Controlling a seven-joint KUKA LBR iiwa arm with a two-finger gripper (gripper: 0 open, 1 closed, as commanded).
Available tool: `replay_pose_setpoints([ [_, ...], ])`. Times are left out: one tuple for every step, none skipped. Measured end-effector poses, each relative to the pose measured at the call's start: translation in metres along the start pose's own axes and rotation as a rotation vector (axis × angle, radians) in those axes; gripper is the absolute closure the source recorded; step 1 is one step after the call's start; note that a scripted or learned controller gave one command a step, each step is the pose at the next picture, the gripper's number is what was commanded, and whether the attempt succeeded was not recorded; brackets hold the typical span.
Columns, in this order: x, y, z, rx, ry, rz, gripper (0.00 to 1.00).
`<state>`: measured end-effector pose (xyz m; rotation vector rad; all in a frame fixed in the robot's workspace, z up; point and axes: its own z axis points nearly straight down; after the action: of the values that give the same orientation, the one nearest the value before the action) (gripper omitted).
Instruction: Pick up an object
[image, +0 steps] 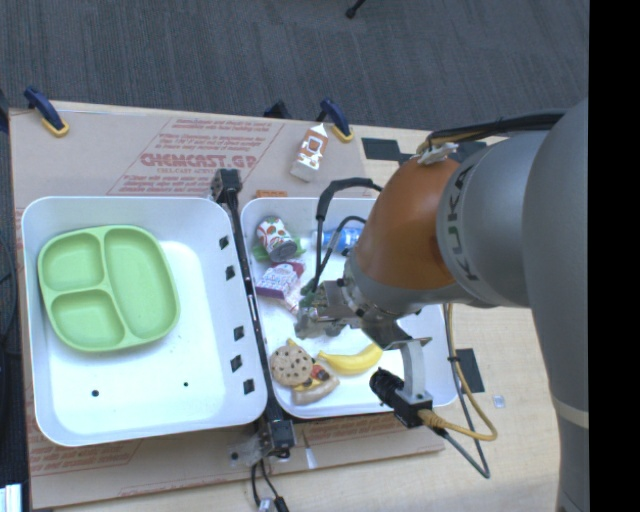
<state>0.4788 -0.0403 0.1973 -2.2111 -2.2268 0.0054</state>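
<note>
At the lower centre of the frame, the right bin (432, 398) holds a cookie (291, 364) touching a banana (352, 359). Just above them hangs the gripper (318, 318); whether it is spread or pinching anything cannot be told. Left, the other bin (140, 400) holds a green divided plate (107, 288). Farther up, a small bottle (310, 153) lies on the cardboard-covered bench (130, 140), with grey carpet (200, 45) beyond.

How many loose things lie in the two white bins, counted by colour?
Green: 1, the green three-compartment plastic plate in the left bin.
Yellow: 1, the yellow toy banana.
Brown: 1, the round brown cookie.
Red-and-white: 1, the small can.
Purple: 1, the packet.
Blue: 1, partly hidden.
Total: 6
</note>
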Motion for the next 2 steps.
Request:
replay_pose_setpoints([
  [0.000,0.000,0.000,-0.001,0.000,0.001,0.00],
  [-0.057,-0.002,0.106,-0.003,0.001,0.000,0.00],
])
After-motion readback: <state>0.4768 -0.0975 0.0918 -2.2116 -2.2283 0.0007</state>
